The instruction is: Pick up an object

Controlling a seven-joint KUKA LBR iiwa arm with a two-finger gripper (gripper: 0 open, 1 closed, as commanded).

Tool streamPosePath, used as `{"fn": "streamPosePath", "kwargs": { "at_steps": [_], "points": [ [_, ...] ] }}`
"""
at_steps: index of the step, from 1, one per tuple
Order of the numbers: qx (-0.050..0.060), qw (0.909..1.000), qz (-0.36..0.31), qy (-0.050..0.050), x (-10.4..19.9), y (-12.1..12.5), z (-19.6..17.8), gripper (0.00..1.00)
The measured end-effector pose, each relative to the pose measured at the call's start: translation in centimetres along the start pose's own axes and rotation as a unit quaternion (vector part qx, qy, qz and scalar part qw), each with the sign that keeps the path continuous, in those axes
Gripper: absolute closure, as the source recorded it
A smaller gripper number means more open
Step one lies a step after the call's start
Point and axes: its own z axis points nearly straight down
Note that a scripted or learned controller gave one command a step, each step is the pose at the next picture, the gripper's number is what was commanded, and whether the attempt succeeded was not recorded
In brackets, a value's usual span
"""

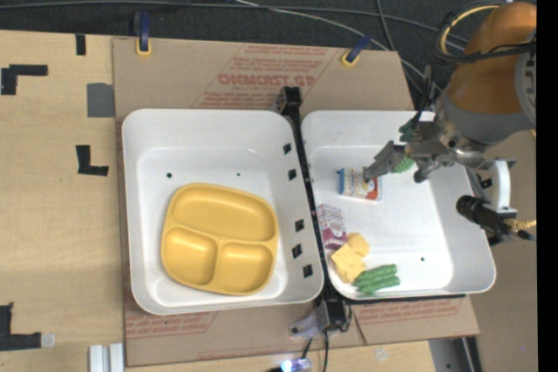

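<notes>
Two white bins sit side by side, and everything here is placed against the black divider (301,187) where they meet. Left of that divider, the left bin (144,187) holds a yellow compartment tray (220,237), the largest item on the bench. Right of the divider, the right bin (453,222) holds the smaller pieces and the arm (488,74), which reaches in from the far side, away from the divider.

Its gripper (382,168) hangs over the right bin, angled down and toward the divider. I cannot tell from this slant whether it is spread or closed, and nothing visibly sits in it.

The likeliest thing to pick is the small blue-and-white packet (359,185), which lies just on the divider side of the gripper tip and slightly toward the near rim, almost touching it. Its long axis runs roughly across the bin, away from the divider. In my judgement the coming move turns on a short drop toward the divider.

Closer to the divider lies a purple wrapper (331,225); nearer the front rim are a yellow block (350,260) and a green pod-like piece (377,278), well apart from the gripper.
</notes>
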Motion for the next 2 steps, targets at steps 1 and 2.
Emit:
{"fn": "streamPosePath", "kwargs": {
  "at_steps": [1, 2],
  "points": [
    [-0.006, 1.0000, -0.002, -0.001, 0.0, 0.2, -0.6, 0.00],
    [-0.003, 1.0000, -0.001, -0.001, 0.3, 0.7, 5.7, 0.00]
  ]
}}
